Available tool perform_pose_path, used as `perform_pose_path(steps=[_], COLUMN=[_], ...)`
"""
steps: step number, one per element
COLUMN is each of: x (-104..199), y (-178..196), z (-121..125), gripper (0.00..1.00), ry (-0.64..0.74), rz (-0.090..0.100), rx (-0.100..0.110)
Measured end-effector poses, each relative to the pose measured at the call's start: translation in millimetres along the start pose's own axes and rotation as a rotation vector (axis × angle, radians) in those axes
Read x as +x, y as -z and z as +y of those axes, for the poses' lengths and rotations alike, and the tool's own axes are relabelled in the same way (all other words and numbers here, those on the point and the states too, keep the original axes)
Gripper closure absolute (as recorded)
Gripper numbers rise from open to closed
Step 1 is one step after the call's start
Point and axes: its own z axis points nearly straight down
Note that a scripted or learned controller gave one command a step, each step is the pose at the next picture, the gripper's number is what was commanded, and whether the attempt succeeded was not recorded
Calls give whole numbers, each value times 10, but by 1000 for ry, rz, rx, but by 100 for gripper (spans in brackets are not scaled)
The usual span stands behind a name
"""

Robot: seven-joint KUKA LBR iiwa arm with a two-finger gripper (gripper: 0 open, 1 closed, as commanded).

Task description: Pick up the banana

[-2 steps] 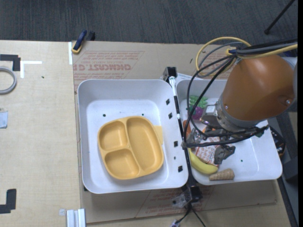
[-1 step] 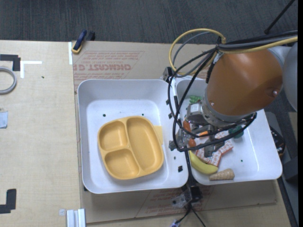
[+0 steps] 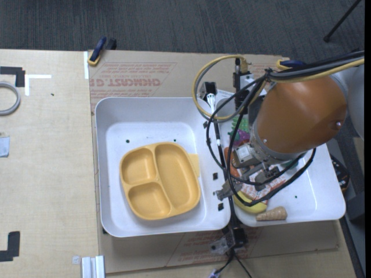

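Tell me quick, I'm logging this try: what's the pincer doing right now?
Pincer: down in the right bin above the banana; open or closed cannot be told, the arm hides it.

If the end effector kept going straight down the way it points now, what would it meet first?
Most likely the banana, whose yellow edge shows just below the end effector in the right bin. The arm hides the items directly beneath, so depth is uncertain and other clutter could come first.

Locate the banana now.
The banana lies in the right bin near its front edge, beneath the gripper, just left of a cone.
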Motion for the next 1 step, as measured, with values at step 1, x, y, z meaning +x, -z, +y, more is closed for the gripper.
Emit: perform_pose_path(steps=[1], x=[-3], y=[98], z=[-16], gripper=[100], ry=[-7], rz=[-2], rx=[3])
